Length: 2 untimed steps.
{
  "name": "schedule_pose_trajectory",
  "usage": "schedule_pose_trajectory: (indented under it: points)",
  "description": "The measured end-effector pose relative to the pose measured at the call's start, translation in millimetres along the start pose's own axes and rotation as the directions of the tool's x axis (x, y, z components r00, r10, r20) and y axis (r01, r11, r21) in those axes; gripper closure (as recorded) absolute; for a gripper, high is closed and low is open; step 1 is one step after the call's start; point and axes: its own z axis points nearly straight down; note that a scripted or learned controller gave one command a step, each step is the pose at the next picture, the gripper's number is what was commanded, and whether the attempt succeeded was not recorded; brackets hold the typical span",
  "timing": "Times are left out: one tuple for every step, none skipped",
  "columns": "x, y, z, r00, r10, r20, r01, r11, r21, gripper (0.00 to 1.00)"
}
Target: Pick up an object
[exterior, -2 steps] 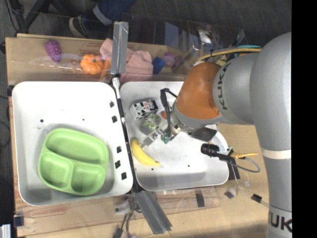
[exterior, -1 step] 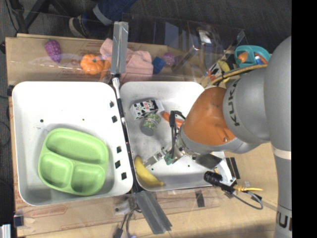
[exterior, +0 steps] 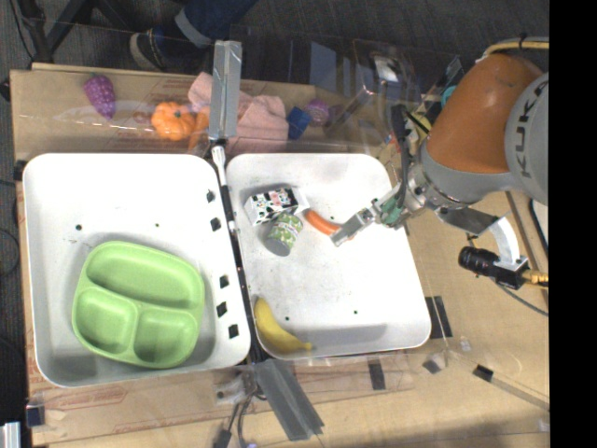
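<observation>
The gripper (exterior: pixel 347 231) reaches into the right bin (exterior: pixel 396 292) from the right, its tip just beside the orange carrot (exterior: pixel 323 221) that lies near the bin's middle. The carrot looks like a small toy: light, stiff, smooth and a little slippery, so it could roll or skid if nudged from one side. Its long axis runs at a slant from upper left to lower right, with the lower right end toward the gripper and the other end near a small printed carton (exterior: pixel 270 202) and a rounded green-and-white object (exterior: pixel 285 234), possibly a cup on its side. The best hold is probably across the carrot's middle, the fingers closing square to that long axis, where the body is thickest and clear of its neighbours. Whether the fingers are spread or closed cannot be told; the tip shows as one pale blur. A banana (exterior: pixel 276 329) lies at the bin's near edge, well apart. A green divided plate (exterior: pixel 138 301) sits in the left bin (exterior: pixel 56 194).
</observation>
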Motion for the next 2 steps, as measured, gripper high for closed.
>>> schedule_pose_trajectory:
  points:
    - [66.4, -33.3, 88.8, 0.999, 0.049, -0.005, -0.049, 0.999, 0.005, 0.0]
    - [9.7, 39.2, 155.3, 0.938, 0.346, -0.002, -0.346, 0.938, 0.006, 0.0]
